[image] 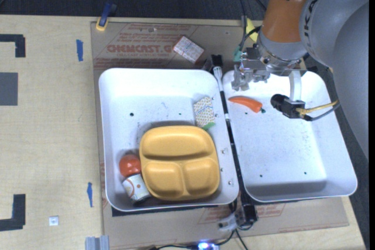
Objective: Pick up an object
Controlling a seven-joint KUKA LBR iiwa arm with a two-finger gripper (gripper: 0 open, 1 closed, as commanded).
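Observation:
A small orange carrot-like piece (246, 103) lies in the right bin (304, 184), near its far left corner. My gripper (242, 84) hangs just beyond and above that piece, over the bin's far rim. Its fingers point down, stand slightly apart, and nothing is between them. In the left bin (117, 91) a yellow divided tray (179, 161) takes up the near half. A red and white toy (132, 175) sits against the tray's left side. A patterned packet (204, 111) lies at the tray's far right corner.
A small printed box (188, 48) lies on the cardboard sheet behind the left bin. A blue clip (105, 13) sits at that sheet's far left corner. The grey arm and its orange band (287, 3) loom over the right bin's far side, with a black cable (290, 105) hanging into it.

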